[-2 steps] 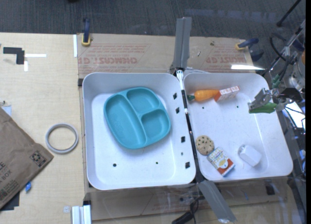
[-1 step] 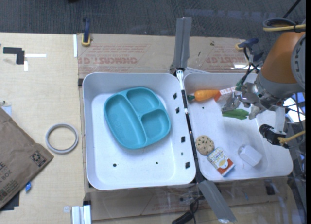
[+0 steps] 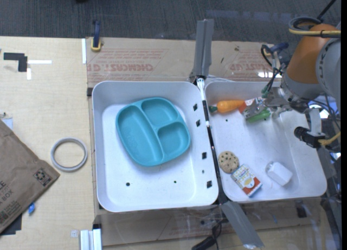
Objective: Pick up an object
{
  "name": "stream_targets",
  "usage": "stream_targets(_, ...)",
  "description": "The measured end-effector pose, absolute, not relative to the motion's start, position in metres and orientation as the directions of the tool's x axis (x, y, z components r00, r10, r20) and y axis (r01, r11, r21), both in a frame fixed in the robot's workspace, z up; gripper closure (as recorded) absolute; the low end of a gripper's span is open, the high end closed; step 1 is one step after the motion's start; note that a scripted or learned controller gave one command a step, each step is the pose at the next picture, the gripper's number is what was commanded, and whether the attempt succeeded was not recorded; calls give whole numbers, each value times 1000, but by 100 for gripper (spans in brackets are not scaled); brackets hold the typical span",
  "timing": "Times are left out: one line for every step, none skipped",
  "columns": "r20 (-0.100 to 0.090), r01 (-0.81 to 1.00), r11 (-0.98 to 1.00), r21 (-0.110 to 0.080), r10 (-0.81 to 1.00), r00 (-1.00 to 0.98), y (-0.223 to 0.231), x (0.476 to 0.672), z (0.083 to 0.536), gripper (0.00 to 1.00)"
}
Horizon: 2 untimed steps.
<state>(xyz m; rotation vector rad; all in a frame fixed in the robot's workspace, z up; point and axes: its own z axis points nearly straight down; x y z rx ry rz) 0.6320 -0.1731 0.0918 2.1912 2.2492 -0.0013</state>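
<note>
At the right bin's far edge, the arm reaches in.
Its claw touches the carrot's green top; its opening cannot be told.

Overhead slant (fixed) onto bins

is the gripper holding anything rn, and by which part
Cannot be told. The gripper sits at the green leafy end of the toy carrot, but a grip there isn't visible.

Light: shining evenly, bright, from overhead.
Shadows: lying faint beneath the bins.
Focus: staying slightly soft throughout.
</note>
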Motion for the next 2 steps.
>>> stream_targets(-4,1000,25,-4,1000,-25,-145,657,92,0)
stream_targets(-1,998,56,0,998,-56,-155,630,92,0)
